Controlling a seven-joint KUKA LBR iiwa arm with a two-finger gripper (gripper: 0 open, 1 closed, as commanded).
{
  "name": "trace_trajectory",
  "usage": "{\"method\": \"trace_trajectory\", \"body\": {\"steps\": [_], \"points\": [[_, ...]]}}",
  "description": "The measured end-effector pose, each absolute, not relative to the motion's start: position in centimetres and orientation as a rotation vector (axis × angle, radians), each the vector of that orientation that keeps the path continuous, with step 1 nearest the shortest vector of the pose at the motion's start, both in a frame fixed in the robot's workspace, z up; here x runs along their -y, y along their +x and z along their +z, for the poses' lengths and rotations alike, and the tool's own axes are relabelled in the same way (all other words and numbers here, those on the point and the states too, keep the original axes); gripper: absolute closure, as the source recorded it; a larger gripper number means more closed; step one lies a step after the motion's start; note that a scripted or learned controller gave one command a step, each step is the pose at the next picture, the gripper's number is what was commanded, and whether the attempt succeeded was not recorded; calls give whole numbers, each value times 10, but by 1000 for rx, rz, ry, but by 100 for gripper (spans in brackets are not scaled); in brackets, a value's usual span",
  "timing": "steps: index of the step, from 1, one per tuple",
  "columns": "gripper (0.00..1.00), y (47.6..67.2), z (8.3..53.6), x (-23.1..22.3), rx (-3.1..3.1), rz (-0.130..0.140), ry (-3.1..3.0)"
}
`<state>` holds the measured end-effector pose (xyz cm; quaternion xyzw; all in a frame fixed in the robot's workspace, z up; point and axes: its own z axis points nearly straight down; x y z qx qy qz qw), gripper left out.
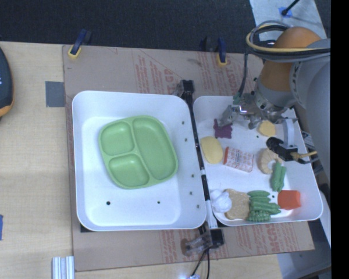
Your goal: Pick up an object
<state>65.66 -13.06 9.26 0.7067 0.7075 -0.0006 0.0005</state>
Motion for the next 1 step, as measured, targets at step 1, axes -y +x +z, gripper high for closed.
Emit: {"method": "trace_trajectory", "body": {"steps": [1], "points": [[100,658,105,130,-2225,2,2213]]}}
